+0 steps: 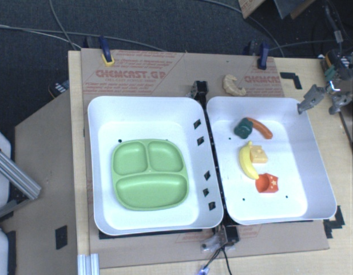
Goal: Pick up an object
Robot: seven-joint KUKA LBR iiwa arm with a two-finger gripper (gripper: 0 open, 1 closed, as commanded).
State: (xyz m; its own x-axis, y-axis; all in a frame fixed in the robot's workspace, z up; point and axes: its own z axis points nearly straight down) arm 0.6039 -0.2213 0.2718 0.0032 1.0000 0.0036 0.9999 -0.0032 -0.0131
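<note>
Gripper (311, 101) sits at the right edge, above the far right corner of the right bin (313, 171); whether it is open or closed cannot be told, and it touches no object. The right bin holds a carrot (260, 128), a green piece (243, 129), a banana (247, 162) and a red piece (267, 183). The left bin (102, 153) holds 1 green tray (149, 174)

The gripper (311, 99) sits at the far right of the camera view, a grey metal piece pointing down and to the left. Behind it, up and to the right, the wrist hardware (338, 79) carries cables and fittings.
</note>
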